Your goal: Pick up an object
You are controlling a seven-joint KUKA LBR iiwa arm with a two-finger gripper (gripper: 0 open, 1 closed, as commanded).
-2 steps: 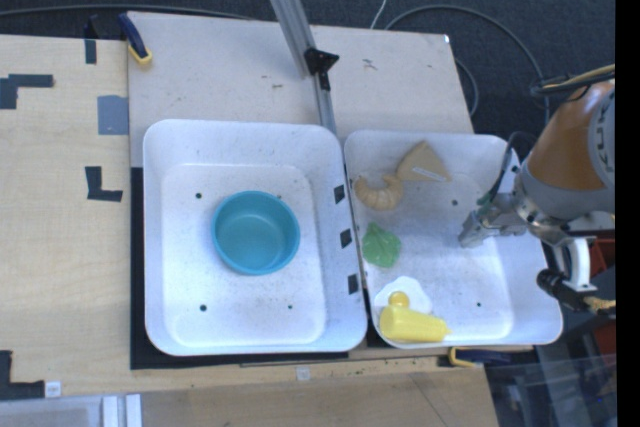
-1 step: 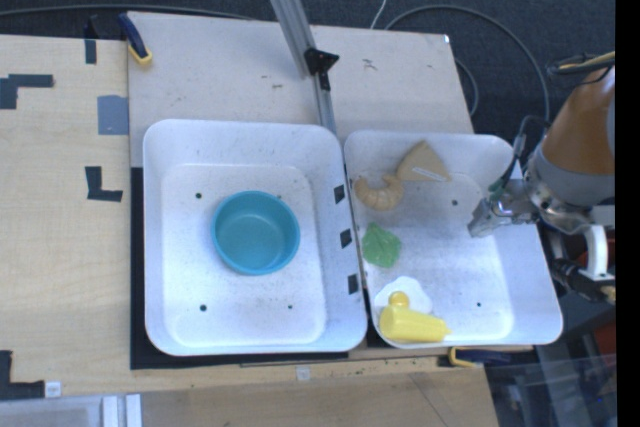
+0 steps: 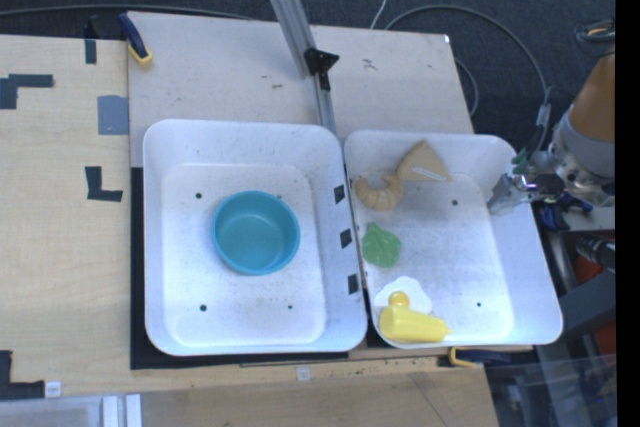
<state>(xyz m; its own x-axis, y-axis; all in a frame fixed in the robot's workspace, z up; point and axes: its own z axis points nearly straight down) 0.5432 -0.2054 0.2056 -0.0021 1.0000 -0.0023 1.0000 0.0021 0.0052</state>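
Four objects (image 3: 400, 245) lie left of the jaws; jaw state unclear.

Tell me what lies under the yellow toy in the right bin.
The yellow toy rests partly on a white fried-egg piece with a yellow yolk, near the right bin's front-left corner. Whatever the toy covers is hidden.

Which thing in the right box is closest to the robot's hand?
The tan wedge at the top of the right bin. It lies nearer the gripper than the curled croissant, the green leaf or the yellow toy.
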